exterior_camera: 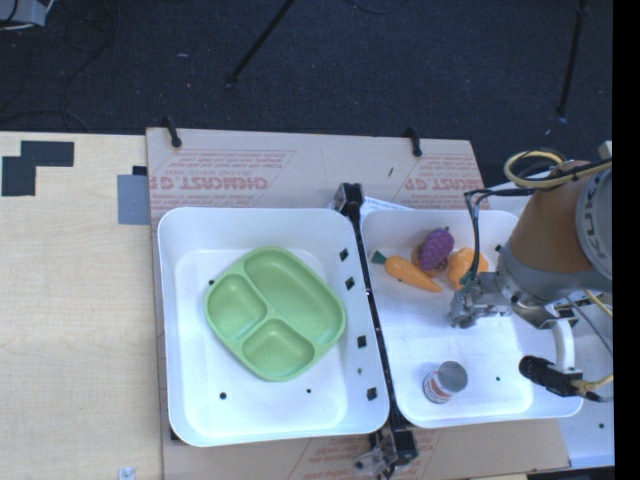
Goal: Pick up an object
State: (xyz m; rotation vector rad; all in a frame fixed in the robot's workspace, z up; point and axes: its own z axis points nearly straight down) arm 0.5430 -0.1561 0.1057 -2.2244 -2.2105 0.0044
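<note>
In the right bin (500, 393), an orange toy carrot (413, 273) lies at the back left, with a purple bunch of grapes (435, 249) just behind it. An orange rounded piece (463, 264) sits to the right of the grapes, partly covered by the arm. A small can (444, 382) with a grey lid lies near the bin's front edge. My gripper (467, 308) reaches down into the middle of this bin, just in front of the orange piece and to the right of the carrot's tip. Nothing is visibly held in it.
The left bin (190, 268) holds a green divided plate (275, 312). A black divider (365, 318) runs between the two bins. The arm's orange band (550, 230) and its cables (535, 163) hang over the right bin's right side. Cardboard lies under both bins.
</note>
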